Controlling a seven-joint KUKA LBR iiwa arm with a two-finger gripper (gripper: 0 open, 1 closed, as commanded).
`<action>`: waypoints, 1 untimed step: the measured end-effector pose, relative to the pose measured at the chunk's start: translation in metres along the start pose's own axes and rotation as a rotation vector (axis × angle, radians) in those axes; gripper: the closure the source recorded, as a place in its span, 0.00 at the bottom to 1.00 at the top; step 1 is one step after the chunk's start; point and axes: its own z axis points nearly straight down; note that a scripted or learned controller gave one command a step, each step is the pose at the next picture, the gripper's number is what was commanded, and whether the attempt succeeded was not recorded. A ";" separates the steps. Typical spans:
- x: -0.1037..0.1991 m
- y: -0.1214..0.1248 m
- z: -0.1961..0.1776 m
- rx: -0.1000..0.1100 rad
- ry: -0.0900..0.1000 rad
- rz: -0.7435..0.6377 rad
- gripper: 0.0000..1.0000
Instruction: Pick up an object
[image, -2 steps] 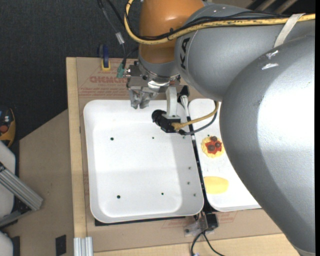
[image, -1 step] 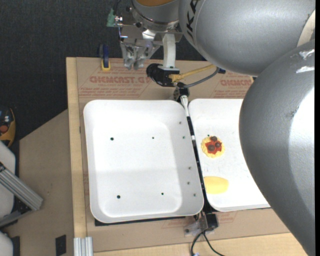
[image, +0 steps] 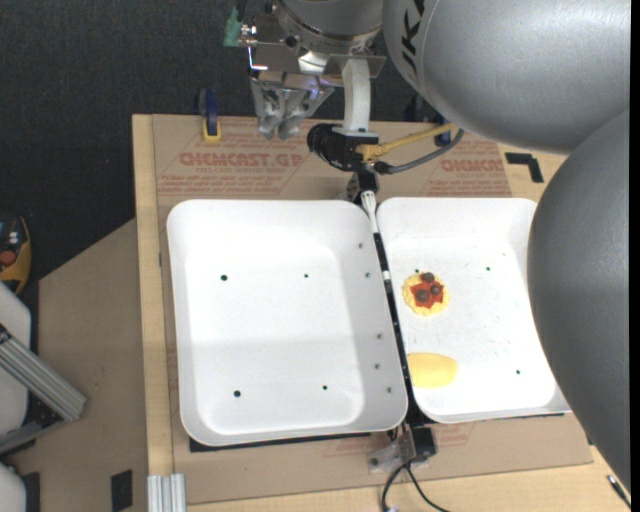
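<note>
two white bins seen side by side, right bin (image: 500, 240) holding a yellow piece (image: 432, 370) near its front and a round yellow item with dark red spots (image: 426, 293) mid-bin, gripper (image: 283, 112) raised beyond left bin (image: 200, 300), its state impossible to tell

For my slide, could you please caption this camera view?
KUKA gripper raised behind two white bins; a small yellow-and-red item and a yellow piece lie in the right one.
</note>
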 end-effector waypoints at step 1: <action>-0.001 0.019 0.103 0.016 -0.006 0.003 1.00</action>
